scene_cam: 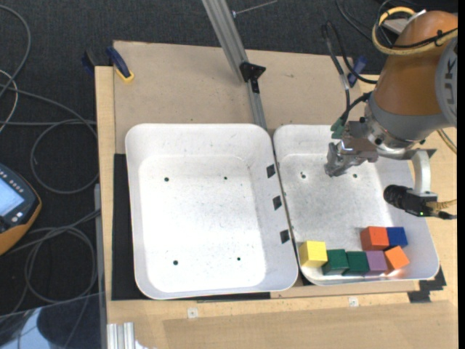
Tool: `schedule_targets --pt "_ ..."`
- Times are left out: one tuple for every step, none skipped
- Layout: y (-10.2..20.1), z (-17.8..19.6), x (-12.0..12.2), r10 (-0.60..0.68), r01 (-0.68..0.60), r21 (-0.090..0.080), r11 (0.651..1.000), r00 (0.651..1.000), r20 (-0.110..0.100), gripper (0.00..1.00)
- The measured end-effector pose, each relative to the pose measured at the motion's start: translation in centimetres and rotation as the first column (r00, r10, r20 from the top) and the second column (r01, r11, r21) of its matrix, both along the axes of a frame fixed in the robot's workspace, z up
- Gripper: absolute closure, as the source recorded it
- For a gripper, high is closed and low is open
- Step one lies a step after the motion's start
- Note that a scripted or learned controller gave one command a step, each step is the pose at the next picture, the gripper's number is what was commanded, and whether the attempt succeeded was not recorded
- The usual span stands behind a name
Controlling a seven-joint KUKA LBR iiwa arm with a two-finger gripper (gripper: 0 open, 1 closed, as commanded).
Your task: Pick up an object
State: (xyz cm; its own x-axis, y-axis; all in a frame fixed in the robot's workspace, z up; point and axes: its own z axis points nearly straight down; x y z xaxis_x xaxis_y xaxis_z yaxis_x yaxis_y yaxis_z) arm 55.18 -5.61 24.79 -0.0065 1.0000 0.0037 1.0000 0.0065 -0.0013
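Dark carpet strewn with black cables surrounds the tan bench (182,86), which carries two shallow white bins side by side. Along the near edge of the right bin (320,209) sits a huddle of small blocks, touching or nearly so: a yellow block (314,252) at the left end, two green blocks (346,262) beside it, a purple block (376,261), an orange block (397,257) at the right end, and behind these a red-orange block (375,236) with a blue block (397,235) against its right side.

Reaching in from the right, the arm (418,78) bends down over the far half of the right bin, and its tool (338,167) hangs well apart from the blocks, with bare speckled floor between. Whether the tool is released or clenched cannot be told from this slant; nothing is seen in it.

Beside it, the left bin (196,209) offers broad open floor. A grey metal strut (232,42) slants across the far bench, and a handheld pendant (13,202) lies on the carpet at the left.
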Motion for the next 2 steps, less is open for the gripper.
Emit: schedule_targets --pt "6.1 -0.8 -1.4 0.001 -0.001 0.000 1.000 1.000 -0.002 1.00" --pt "11.7 0.2 -3.0 0.001 -0.001 0.000 1.000 1.000 -0.001 1.00"
